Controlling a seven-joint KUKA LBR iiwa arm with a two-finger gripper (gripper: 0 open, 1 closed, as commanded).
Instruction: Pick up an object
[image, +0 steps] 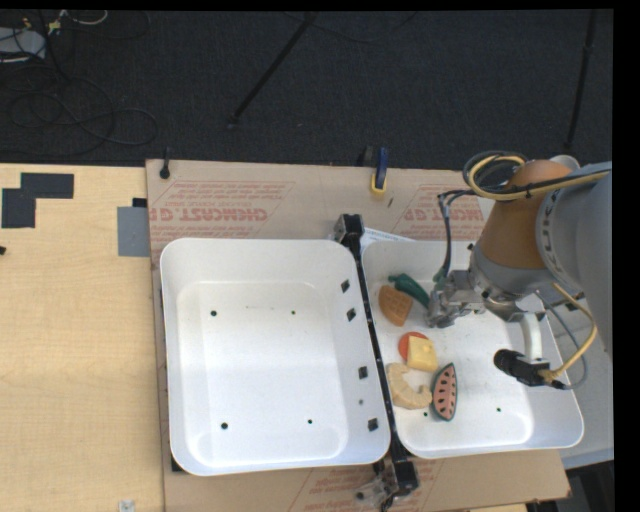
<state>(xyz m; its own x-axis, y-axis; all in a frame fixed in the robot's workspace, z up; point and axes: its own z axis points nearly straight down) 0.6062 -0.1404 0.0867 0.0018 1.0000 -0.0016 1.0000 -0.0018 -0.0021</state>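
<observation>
Nothing had yet been lifted. The gripper (445, 310) was lowered into the right bin (520, 425) beside the green object (410, 289); whether anything was clasped could not be told, seemingly nothing. Grasping remained.

Bins (260, 270) — smooth, glossy white plastic

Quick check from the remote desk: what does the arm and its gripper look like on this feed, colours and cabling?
The arm is a rounded grey body with an orange band above the wrist. Yellow and black cables loop at its top, and more trail down its right side. The gripper is a small grey metal assembly.
</observation>
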